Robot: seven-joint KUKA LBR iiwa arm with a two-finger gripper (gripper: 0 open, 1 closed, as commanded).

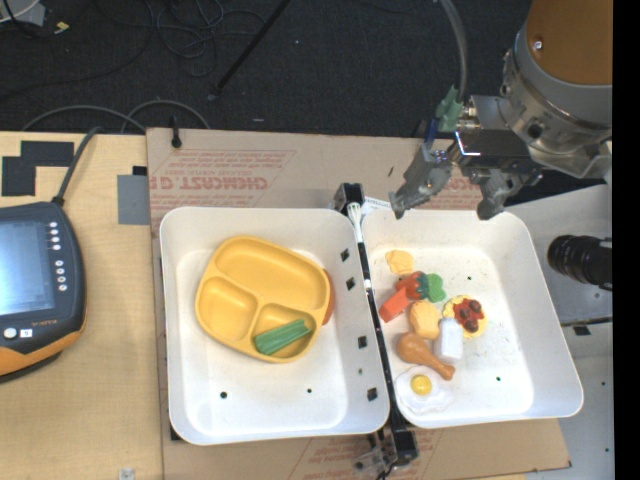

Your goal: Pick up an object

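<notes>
Arm: grey KUKA arm (560,108), entering from the right side of the camera view, high in the frame.
Band: broad orange band (570,28) above the wrist, at the top right corner.
Wrist: grey metal collar beneath the band, tilted down toward the left.
Claw: two-finger claw (445,205) of dark metal, pointing downward.
Fingers: two dark fingers (410,196), one to the left and one to the right, standing well apart, nothing between them.
Cabling: grey hose (455,28) curving down from the top to the claw's mount.
</notes>
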